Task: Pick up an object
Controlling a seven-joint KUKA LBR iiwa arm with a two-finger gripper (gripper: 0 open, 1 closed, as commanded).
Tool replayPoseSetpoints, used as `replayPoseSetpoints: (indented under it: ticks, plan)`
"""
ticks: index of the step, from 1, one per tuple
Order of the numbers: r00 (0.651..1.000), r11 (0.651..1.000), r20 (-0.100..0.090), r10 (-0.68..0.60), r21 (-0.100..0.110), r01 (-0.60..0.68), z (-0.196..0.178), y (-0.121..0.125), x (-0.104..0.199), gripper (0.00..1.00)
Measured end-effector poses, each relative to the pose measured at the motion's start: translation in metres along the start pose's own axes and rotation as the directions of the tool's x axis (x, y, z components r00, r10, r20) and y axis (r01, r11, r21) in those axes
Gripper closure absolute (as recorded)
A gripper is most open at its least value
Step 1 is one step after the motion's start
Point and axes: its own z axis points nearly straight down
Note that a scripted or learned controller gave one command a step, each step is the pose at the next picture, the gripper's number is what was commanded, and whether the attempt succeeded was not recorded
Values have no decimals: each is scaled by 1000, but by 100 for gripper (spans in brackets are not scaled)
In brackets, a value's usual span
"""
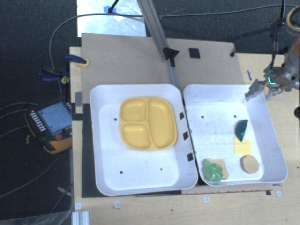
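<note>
Gripper (260, 92): poised above the far right corner of the right bin (276, 139), reaching in from the bench's right edge; fingers spread apart, nothing between them. Likely parked there on approach, no object yet chosen.

Right bin, near edge: green item on a tan slab (214, 170) at the near left corner; round tan disc (250, 164) toward the near right corner, apart from the slab.

Right bin, right side, further back: yellow flat square (243, 147) just beyond the disc; dark green wedge (241, 129) at the square's far edge, possibly touching it, contact not clear. All four pickable items cluster in the near right part of this bin, well below the gripper in the view; the wedge lies closest to it.

Left bin (101, 139): yellow divided tray (148, 123), three compartments, lying flat near the middle, slightly toward the far edge.

Bench, far edge: slanted grey pole (152, 20) rising from a black clamp (170, 54) behind the seam between the bins.
</note>
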Motion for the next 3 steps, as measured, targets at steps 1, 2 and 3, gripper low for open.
replayPoseSetpoints:
  ticks: [1, 2, 3]
  plan:
    - [1000, 1000, 0, 0, -2, 0, -1, 1, 0, 0]
    - [1000, 1000, 0, 2, 1, -2, 42, -5, 3, 0]
    - [1000, 1000, -1, 2, 2, -2, 103, 0, 7, 0]
